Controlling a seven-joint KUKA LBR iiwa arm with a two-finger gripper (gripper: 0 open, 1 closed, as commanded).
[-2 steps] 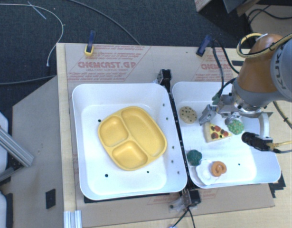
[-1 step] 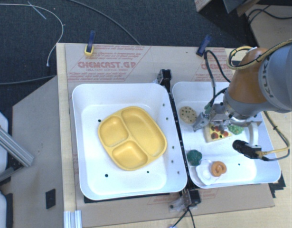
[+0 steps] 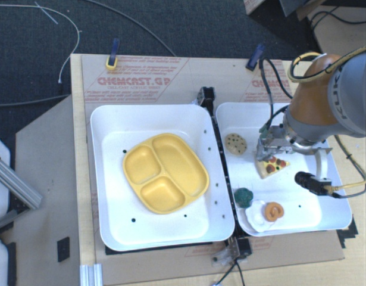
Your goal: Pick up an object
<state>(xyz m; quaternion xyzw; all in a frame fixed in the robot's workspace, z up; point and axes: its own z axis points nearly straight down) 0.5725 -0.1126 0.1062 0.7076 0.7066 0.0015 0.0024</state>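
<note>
Left bin (image 3: 105, 159), shallow white plastic, on the left half of the bench (image 3: 87, 100): carries one yellow plastic divided plate with three compartments (image 3: 165, 173), lying flat near the bin's middle. Nothing in its compartments. Arm is nowhere near it.

Right bin (image 3: 302, 219), same white plastic, edge to edge with the left one. Contents, left to right:
- round tan cookie with dark specks (image 3: 235, 142), near the bin's left wall, toward the far edge.
- small dark green lumpy piece (image 3: 243, 196), near the left wall, toward the near edge.
- toy pizza slice, pale yellow with red spots (image 3: 272, 167), about mid-bin.
- orange ring-shaped piece like a small doughnut (image 3: 273, 211), resting on a small white dish (image 3: 252, 219) at the bin's near edge.

Grey arm with the orange band (image 3: 316, 100) reaches in over the right bin. The hand (image 3: 270, 149) sits directly above the pizza slice, at or just over its far end. Whether its two prongs are spread or closed cannot be told; wrist hardware masks them from this angle.

Progress, as judged: approach done, hand placed over a likely target, the pizza slice. Slice lies on the bin floor, not raised. Every piece rests in place. Grasp not confirmed; closing and lifting remain.
</note>
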